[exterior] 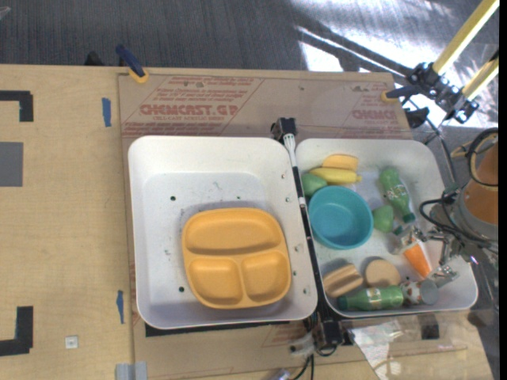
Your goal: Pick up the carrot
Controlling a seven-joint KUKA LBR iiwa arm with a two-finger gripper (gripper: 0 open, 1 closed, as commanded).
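At the near edge of the right bin (463, 295): green bottle (372, 297) lying flat, two tan bread pieces. Just beyond, carrot (417, 259), small, orange, tapered; likely light rigid plastic, slick, best pinched across mid-length. Jaws (432, 252) around it, spread, not clamping. Farther: teal bowl (340, 217), smooth; banana (339, 169). Left bin: yellow divided plate (235, 255).

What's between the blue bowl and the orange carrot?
In the camera view, a small green toy sits between the blue bowl and the carrot, close to the bowl's right rim, with bare white bin floor just below it.
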